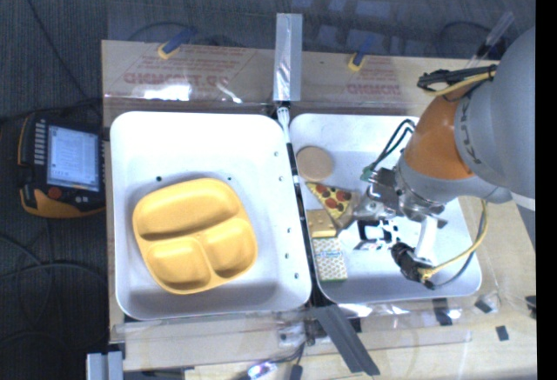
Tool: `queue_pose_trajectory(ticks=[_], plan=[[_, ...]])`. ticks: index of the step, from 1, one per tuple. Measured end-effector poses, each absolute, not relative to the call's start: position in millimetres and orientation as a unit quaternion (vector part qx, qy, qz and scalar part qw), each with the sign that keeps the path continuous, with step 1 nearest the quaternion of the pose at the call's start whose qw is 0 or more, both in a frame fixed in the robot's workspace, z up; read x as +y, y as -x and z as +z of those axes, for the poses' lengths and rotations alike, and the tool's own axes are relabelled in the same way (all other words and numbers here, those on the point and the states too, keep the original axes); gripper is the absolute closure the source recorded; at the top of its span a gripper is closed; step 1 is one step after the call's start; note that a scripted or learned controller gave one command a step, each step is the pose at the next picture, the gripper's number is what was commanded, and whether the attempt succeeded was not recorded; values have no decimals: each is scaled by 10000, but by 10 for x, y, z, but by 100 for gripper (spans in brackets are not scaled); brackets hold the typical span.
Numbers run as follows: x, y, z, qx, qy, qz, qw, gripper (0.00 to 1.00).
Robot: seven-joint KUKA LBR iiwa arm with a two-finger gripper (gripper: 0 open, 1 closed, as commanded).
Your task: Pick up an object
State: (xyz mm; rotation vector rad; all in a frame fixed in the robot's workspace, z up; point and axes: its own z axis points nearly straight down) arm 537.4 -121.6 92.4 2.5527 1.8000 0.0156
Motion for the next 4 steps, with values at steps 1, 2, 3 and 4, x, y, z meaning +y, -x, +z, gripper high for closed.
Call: queue_pose_trajectory(ticks=[1,2,3,4], plan=[[-1143,-5353,921,4504,-8928,92,71,100],[-1454,-5967,2106,3051,-9523,-45,8,100],[-1596,-6333,2166,3678,-9299,-44,5,100],[-1340,-5859,2087,4449,-8956,-42,-10,100]])
